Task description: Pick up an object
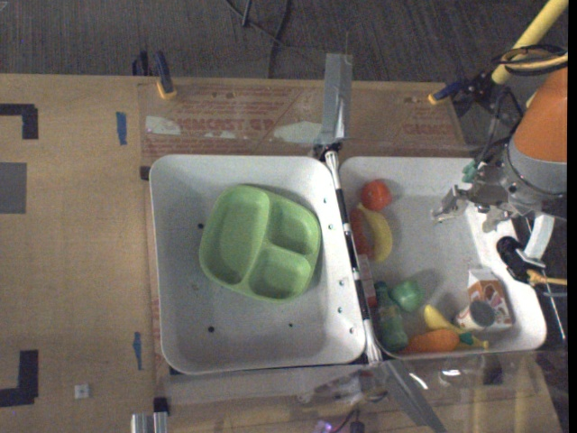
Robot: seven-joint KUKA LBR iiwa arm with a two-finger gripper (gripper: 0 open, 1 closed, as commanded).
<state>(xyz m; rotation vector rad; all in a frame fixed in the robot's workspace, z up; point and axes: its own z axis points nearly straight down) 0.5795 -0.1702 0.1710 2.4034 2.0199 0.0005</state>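
Over the right bin's [532,332] upper right, the hand [464,201] is seen; finger state cannot be told. Nothing is held. The tomato [377,194] lies at 9 o'clock, the banana [380,233], long axis 12-to-6, just below it.

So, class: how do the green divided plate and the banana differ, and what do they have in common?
The green divided plate lies alone in the left bin; the banana lies in the right bin among other toys. The plate is green, broad and split into compartments; the banana is yellow, slim and curved, and far smaller. Both rest flat on a bin floor, apart from the gripper.
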